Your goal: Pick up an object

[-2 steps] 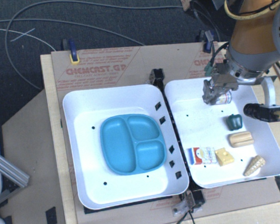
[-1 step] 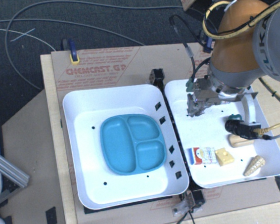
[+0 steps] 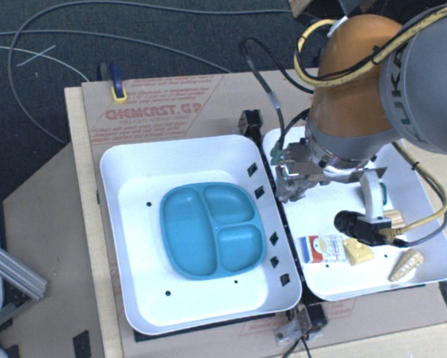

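Can't tell end effector (image 3: 291,181) state, open or closed, from here. Go for the packet (image 3: 320,247), lying flat just below it in view, touching a yellow block (image 3: 359,254). Centre over it first, drop straight, steer clear of the bin (image 3: 342,282) wall.

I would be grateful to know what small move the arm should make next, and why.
Probably slide the gripper down the view to hang over the red-and-white packet in the right bin: it sits by that bin's left wall, apart from the packet.
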Robot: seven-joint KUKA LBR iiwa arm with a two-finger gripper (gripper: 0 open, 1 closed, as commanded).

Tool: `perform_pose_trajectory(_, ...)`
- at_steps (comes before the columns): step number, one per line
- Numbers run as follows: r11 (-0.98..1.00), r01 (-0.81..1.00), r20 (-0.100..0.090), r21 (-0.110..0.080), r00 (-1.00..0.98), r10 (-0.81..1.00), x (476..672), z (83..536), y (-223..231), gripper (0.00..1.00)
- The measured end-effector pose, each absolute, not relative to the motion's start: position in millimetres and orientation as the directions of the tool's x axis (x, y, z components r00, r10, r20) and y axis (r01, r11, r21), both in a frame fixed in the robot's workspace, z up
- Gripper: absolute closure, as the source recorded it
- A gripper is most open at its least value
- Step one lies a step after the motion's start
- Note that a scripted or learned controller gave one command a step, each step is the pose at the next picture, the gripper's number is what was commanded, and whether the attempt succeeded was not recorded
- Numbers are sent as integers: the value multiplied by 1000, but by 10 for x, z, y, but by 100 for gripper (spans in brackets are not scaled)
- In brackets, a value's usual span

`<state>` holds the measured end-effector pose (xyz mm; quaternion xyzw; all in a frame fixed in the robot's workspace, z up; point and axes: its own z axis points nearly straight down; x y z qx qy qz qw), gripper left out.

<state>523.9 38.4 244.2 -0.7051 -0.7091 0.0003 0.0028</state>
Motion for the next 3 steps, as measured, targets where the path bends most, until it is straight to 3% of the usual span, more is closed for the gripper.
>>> perform_pose_trajectory(1,4,1000,2,-7,-4,1000,5026,2206,784,100)
perform_pose_trajectory(2,2,1000,2,-5,-2,1000,5010,2198,915,100)
perform_pose_trajectory(3,0,1000,1,-4,0,1000,5012,2200,905,0)
